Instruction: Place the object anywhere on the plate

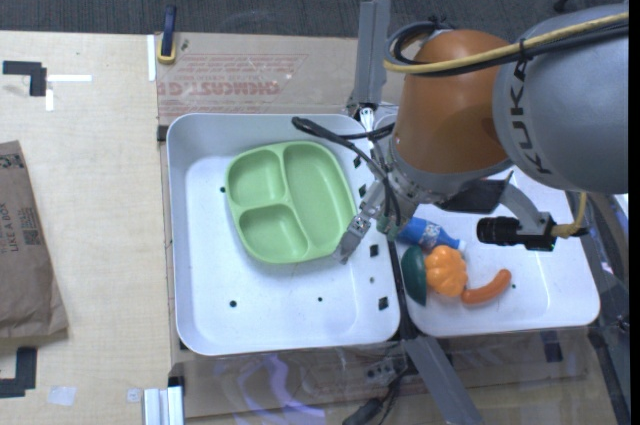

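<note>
A light green plate (290, 201) with three compartments lies in the left bin (205, 313), toward its back. My gripper (356, 235) hangs at the plate's right front rim, close to the wall between the two bins. I see no object in it. In the right bin (560, 303) lie a blue and white item (430, 233), an orange pumpkin-shaped toy (447, 271), a dark green piece (413, 277) and an orange-red sausage-shaped toy (487, 287). The arm's orange band covers the back of the right bin.
The arm's bulk (520, 103) overhangs the right bin and the divider. A black cable (325, 131) loops over the plate's back right. Cardboard (240, 73) lies behind the left bin, and a brown paper bag (25, 233) sits at the far left.
</note>
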Robot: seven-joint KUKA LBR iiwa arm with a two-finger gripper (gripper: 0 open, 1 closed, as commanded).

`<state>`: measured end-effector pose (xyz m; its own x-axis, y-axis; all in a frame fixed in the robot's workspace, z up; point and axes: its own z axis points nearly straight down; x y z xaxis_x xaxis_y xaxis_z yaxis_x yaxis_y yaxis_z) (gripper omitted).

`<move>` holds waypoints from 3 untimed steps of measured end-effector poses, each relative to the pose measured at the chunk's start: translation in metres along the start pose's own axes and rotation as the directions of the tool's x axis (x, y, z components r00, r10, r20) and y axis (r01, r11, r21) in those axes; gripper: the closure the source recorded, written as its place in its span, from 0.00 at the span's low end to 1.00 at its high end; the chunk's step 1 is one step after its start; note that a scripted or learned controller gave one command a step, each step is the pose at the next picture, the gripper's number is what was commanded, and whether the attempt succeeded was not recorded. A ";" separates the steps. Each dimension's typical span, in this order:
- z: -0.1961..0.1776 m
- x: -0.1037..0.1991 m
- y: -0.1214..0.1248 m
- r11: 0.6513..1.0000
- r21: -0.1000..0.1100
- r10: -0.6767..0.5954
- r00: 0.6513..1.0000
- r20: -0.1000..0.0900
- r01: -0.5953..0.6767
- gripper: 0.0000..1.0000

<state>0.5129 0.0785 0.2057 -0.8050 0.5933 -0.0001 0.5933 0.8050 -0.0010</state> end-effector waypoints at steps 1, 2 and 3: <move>0.015 -0.070 0.011 0.980 -0.001 -0.197 0.980 0.001 0.197 0.00; 0.006 -0.071 0.010 0.981 -0.002 -0.192 0.981 0.003 0.192 1.00; -0.042 0.004 0.062 0.979 -0.001 -0.204 0.979 0.002 0.204 1.00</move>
